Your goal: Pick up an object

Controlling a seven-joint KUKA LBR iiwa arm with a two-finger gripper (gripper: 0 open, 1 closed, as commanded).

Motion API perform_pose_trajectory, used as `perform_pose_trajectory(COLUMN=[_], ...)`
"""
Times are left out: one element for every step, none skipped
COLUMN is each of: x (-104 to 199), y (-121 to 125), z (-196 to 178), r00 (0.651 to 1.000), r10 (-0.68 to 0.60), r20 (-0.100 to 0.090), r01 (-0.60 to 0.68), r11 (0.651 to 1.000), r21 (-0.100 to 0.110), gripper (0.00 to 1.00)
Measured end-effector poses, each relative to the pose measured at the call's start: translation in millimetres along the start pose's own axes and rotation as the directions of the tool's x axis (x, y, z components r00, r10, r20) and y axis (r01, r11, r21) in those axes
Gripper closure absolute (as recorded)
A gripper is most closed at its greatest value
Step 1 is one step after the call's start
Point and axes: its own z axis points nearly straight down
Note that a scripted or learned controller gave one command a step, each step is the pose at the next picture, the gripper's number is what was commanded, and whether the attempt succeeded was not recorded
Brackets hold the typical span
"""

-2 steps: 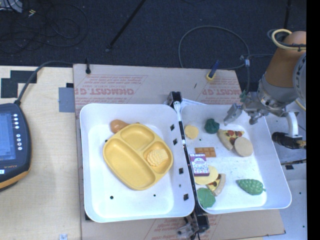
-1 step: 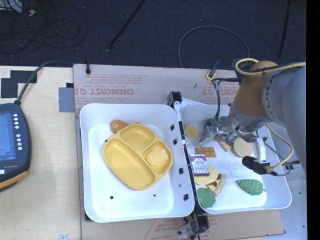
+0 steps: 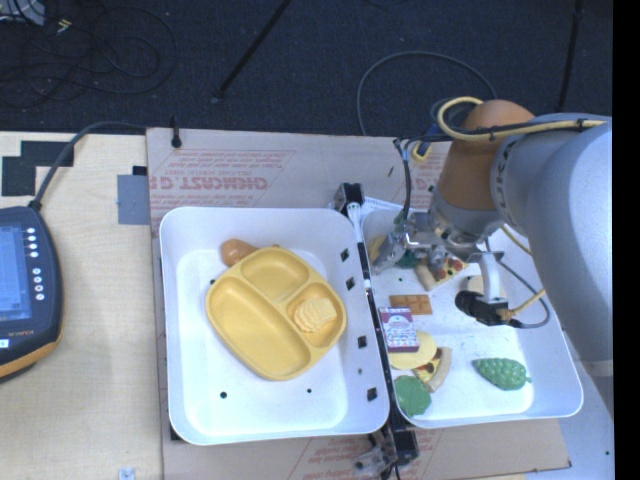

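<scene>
My gripper (image 3: 420,251) reaches down into the back left part of the right bin (image 3: 560,393), under the orange band (image 3: 478,158) of the arm. Small toy pieces, green and red-yellow (image 3: 443,266), lie right at its tip; whether it touches them I cannot tell. In front of it lie a brown cracker (image 3: 410,304), a small purple and red box (image 3: 399,330), a yellow piece (image 3: 424,353), a green leaf (image 3: 411,395) and a bumpy green toy (image 3: 501,372).
The left bin (image 3: 190,398) bears a yellow divided plate (image 3: 262,313) with a ridged yellow item (image 3: 314,314) in one compartment and an orange thing (image 3: 237,251) behind it. A black cable loop (image 3: 480,306) hangs by the arm. A handheld controller (image 3: 22,288) lies far left.
</scene>
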Motion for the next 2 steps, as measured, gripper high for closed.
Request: perform_pose_trajectory(x=[-19.6,-4.1], y=[-0.8,-1.0], z=[-0.1,-0.2], r00=[1.0,1.0], r10=[0.002,0.002], r20=[-0.003,0.001], r01=[-0.002,-0.002], r11=[1.0,1.0], r21=[0.001,0.0], gripper=[0.0,0.0])
